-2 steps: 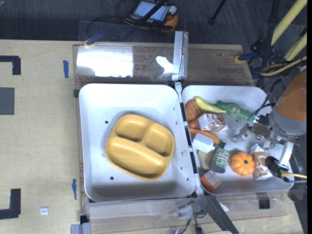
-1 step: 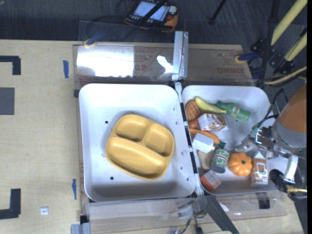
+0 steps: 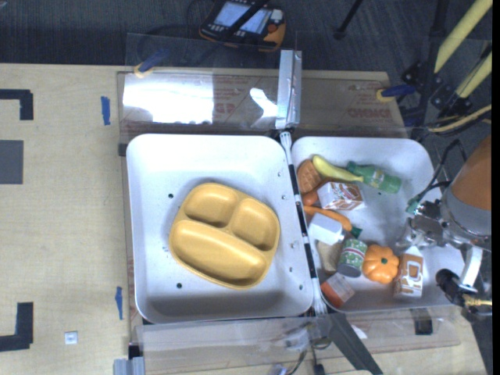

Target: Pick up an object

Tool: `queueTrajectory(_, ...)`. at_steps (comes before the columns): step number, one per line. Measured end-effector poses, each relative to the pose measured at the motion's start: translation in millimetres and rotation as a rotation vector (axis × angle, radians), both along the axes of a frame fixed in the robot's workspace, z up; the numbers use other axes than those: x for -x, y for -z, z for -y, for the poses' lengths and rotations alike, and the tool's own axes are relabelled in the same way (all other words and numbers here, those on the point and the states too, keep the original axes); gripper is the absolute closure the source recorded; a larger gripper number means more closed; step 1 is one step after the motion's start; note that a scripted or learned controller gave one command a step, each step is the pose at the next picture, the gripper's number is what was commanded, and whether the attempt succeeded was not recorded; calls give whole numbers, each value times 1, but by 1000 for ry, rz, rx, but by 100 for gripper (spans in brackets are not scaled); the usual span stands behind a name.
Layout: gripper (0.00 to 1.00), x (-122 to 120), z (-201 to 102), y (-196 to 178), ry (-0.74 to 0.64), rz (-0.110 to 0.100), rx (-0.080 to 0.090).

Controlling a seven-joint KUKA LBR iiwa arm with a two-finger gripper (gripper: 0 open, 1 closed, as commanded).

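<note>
Arm (image 3: 476, 190) reaches low over right bin (image 3: 406, 158) edge — tool (image 3: 426, 229) near pumpkin (image 3: 381, 264), opening unclear

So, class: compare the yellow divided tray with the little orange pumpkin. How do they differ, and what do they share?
The yellow divided tray lies alone in the left bin; the orange pumpkin sits among clutter in the right bin. The tray is far larger than the pumpkin. The tray is flat with three hollows; the pumpkin is round with a green stem. Both are glossy, warm-coloured toys.
</note>
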State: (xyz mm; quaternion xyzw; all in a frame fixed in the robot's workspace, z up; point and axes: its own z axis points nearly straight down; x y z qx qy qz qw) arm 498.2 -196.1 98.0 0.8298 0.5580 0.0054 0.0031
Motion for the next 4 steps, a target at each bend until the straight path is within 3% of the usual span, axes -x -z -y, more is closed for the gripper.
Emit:
queueTrajectory(1, 100, 18, -31, -110, -89, -12, 2)
queueTrajectory(2, 100, 19, -142, -86, -256, -16, 0)
queueTrajectory(3, 100, 18, -142, -95, -254, -13, 2)
queueTrajectory(4, 100, 19, -230, -86, -489, -16, 1)
